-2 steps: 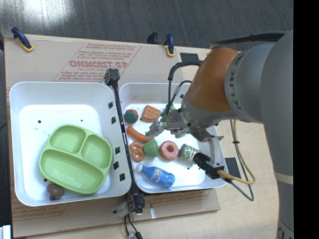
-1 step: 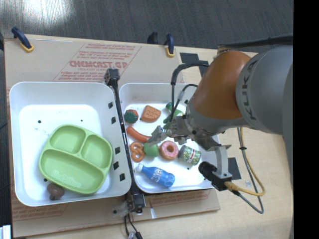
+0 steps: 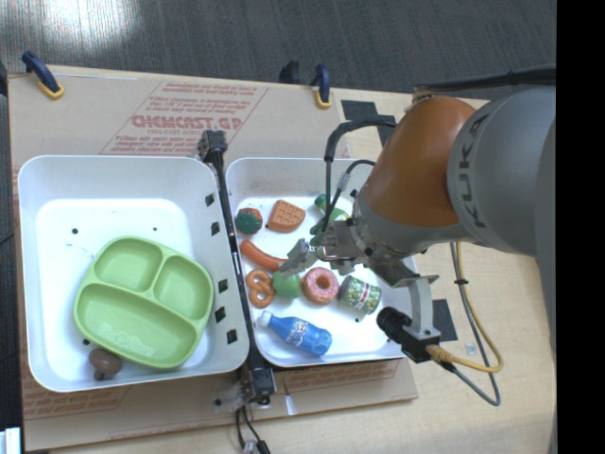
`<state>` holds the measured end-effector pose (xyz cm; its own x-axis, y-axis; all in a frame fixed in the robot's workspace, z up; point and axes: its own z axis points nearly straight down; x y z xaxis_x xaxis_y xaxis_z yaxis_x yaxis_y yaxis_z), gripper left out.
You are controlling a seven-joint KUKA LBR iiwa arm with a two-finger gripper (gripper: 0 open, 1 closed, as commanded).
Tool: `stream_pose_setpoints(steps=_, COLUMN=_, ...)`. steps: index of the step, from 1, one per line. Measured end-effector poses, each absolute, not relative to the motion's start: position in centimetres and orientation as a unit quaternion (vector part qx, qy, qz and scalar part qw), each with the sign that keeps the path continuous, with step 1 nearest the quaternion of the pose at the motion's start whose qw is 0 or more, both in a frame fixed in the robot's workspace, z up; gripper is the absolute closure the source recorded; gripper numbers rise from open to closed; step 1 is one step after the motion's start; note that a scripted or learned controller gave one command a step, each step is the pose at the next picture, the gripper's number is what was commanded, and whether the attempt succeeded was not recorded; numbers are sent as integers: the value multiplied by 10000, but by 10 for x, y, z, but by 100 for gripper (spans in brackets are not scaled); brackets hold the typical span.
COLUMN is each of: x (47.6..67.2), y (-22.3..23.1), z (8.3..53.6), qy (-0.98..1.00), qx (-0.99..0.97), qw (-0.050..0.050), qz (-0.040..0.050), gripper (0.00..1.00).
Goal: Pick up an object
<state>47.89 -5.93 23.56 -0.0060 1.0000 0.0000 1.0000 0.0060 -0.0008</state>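
A pale green tray (image 3: 142, 301), a pink-frosted doughnut (image 3: 320, 285), a blue bottle (image 3: 297, 334), white bins (image 3: 38, 282).

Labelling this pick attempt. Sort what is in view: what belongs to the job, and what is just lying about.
Job: claw; sausage; pretzel; pink doughnut; blue bottle; waffle; green can; right bin.

Lying about: left bin; green divided plate; brown lump; blue clamps.

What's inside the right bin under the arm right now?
The right bin holds a waffle, sausage, pretzel, pink donut, blue bottle and a green-patterned can. The arm covers the bin's right side.
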Motion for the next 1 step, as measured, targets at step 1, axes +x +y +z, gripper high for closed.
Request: stream_pose_setpoints(steps=1, x=479, y=-59, z=236, qy=-7092, qx=-7050, qw=3, qz=3, gripper=0)
